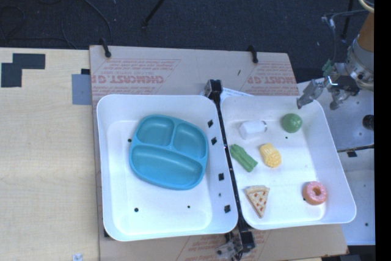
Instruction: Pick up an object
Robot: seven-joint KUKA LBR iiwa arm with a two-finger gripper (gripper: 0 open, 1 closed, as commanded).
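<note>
Blue divided plate (169, 152) sat in a white bin (116, 192); beside it were a green ball (291, 123), yellow corn (270, 156) and pink donut (314, 192).

Gripper (322, 93) hovers at the right bin's (333, 143) far rim, near a green ball (291, 123); its fingers seem spread and empty.

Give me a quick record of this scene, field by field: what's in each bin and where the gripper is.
left bin: blue divided plate
right bin: white block, green ball, green pod, corn cob, pizza slice, pink donut
gripper: above right bin's far right corner, holding nothing
</note>
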